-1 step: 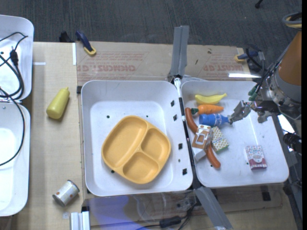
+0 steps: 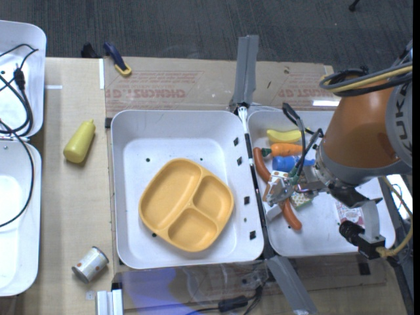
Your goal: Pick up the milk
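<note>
The gripper (image 2: 279, 192) hangs low in the right bin (image 2: 315, 241) among toy food (a banana (image 2: 283, 136), a carrot (image 2: 289, 149), sausages (image 2: 261, 166)). Its grip cannot be told. A blue-and-white carton (image 2: 283, 163), possibly the milk, lies just beside it.

floor (image 2: 197, 12): dark grey carpet | bench (image 2: 72, 195): light wood | cardboard sheet (image 2: 177, 84): brown

The two bins (image 2: 125, 195) look like smooth white plastic with a slight sheen. In the left one, the divided plate (image 2: 187, 204) is matt yellow plastic. The bench (image 2: 72, 209) has a pale wood-like surface. Near its front left lies a small can (image 2: 90, 263), metallic and shiny. The arm's orange band (image 2: 361, 133) is glossy.
</note>
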`<state>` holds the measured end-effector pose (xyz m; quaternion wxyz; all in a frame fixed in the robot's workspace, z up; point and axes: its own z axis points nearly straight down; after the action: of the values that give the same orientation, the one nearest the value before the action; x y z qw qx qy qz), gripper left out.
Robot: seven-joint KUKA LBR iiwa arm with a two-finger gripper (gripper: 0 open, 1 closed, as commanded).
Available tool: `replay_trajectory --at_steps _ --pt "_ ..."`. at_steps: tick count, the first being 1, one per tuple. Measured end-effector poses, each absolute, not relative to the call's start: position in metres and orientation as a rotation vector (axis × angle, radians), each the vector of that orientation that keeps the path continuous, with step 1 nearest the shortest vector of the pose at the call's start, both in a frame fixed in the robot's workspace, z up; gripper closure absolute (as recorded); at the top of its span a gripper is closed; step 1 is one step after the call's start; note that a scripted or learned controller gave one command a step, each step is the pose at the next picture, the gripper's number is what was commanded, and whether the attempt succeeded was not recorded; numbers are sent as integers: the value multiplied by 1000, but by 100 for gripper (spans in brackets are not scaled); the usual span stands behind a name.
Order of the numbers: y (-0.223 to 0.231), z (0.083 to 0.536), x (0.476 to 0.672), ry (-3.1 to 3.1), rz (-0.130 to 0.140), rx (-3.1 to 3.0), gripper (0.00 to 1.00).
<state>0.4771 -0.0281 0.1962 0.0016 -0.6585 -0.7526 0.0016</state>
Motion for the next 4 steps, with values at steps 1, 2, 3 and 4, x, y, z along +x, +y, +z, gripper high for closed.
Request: replay_trajectory --at_steps 1,2,3,4 --pt "-42 191 480 -2522 3 -1870 0" --pt "-79 191 477 -2779 1 -1460 0" --pt "-132 102 535 -2510 0 -1891 0" --pt "-141 96 574 -1933 -6 -2481 0"
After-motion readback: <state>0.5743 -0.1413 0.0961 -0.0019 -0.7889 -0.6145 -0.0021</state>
